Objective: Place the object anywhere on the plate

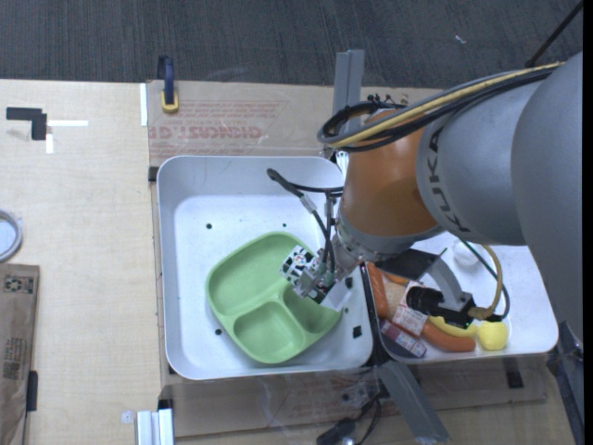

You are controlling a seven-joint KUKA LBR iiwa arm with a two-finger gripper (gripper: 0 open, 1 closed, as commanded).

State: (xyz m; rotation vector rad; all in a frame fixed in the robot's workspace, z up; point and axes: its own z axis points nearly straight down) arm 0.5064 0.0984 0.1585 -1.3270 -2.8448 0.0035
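Wooden bench, left white bin (pixel 185 248) — gripper (pixel 310 276) low over divided green plastic plate (pixel 255 309) for placing — finger state unclear

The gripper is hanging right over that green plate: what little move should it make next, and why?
Probably a short move straight down. The gripper hangs over the right edge of the green plate in the left bin, so the place looks right. Whether it carries anything is too hard to see.
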